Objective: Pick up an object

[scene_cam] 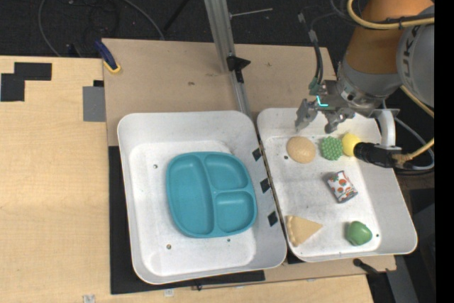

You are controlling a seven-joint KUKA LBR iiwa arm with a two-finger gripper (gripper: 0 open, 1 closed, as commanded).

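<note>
A pale wooden bench (pixel 177 74) stands before a dark floor strewn with cables and bears two white bins side by side. Over the far end of the right bin (pixel 305 188) the gripper (pixel 318 120) hangs with its fingers (pixel 303 116) spread apart and nothing between them. Just below the fingers lies a tan round object (pixel 301 150), apart from them. Beside it, under the right finger, sits a green spiky ball (pixel 331 147), and touching that is a yellow thing (pixel 350 145), partly covered and hard to make out. Farther from the fingers lies a small patterned packet (pixel 341 186), too small to read. At the bin's near end, well apart from the fingers, rest a tan wedge (pixel 303 229) and a smooth green object (pixel 359 233). Left of the fingers, the left bin (pixel 135 145) holds a teal divided tray (pixel 211 194). The arm (pixel 386 32) is cut off at the picture's right.
</note>
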